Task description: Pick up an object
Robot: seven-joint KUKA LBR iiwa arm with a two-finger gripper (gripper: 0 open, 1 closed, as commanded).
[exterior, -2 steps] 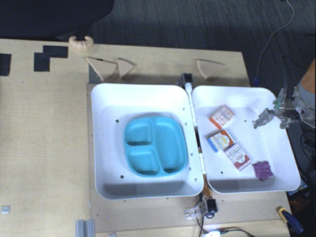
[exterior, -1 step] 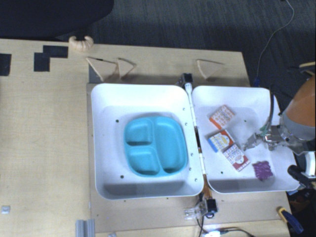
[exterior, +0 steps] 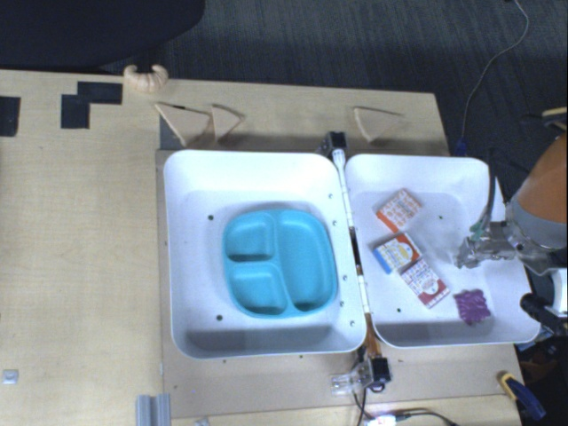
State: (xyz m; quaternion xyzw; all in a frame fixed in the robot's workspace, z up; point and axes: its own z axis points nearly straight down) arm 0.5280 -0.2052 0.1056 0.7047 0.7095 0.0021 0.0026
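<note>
Four small things lie in the right bin (exterior: 444,177). An orange and white packet (exterior: 398,209) lies nearest the far wall, tilted. Below it is a blue and orange packet (exterior: 396,253), and just beside that, toward the near wall, a red and white packet (exterior: 423,282); these two look to be touching at a corner. A crumpled purple piece (exterior: 473,306) sits near the bin's near right corner, apart from the packets. The pincer (exterior: 470,251) hovers over the right side of this bin, above the purple piece and right of the packets, with nothing seen between its tips; whether it is released or clenched cannot be told. The left bin (exterior: 195,238) holds a light blue tray (exterior: 280,260) with three compartments, lying flat at its middle. Both bins rest on the pale wooden bench (exterior: 80,264).
</note>
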